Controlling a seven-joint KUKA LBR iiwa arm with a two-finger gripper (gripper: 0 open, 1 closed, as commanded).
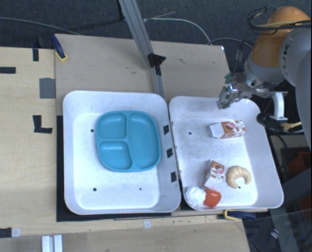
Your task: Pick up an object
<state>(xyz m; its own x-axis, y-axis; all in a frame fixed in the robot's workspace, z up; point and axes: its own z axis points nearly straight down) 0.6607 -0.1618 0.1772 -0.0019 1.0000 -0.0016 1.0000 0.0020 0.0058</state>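
Gripper [225,100] over right bin [266,156] top rim, finger state can't tell. Two cartons [227,129] [215,172] w/ red-white print, text unreadable. Croissant [238,176] nearby.

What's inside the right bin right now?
The right bin holds a small carton, a second carton, a croissant and a red-and-white item in the near corner. The claw hovers over its far edge.
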